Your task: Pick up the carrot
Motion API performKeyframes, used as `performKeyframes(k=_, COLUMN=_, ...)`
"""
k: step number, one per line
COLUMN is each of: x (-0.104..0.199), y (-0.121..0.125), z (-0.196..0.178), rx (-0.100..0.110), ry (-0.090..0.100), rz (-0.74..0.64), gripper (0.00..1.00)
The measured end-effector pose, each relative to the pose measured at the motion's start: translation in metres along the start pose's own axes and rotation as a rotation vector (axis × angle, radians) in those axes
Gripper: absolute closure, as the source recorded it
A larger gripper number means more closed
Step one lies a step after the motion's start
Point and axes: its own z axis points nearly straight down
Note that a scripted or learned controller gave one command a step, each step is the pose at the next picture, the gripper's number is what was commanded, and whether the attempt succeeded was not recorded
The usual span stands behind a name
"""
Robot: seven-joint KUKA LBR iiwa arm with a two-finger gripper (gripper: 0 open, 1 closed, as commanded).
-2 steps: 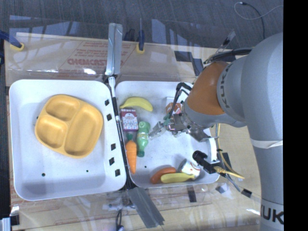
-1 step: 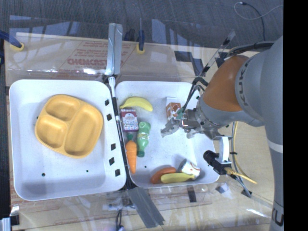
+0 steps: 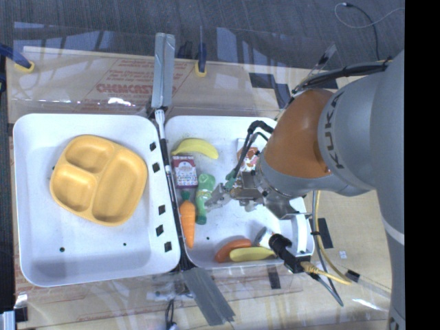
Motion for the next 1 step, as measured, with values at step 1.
performKeyframes(k=1, x=0.0787, y=0.078, z=0.0002, rx=0.0, ry=0.0, rz=-0.154, gripper=0.0)
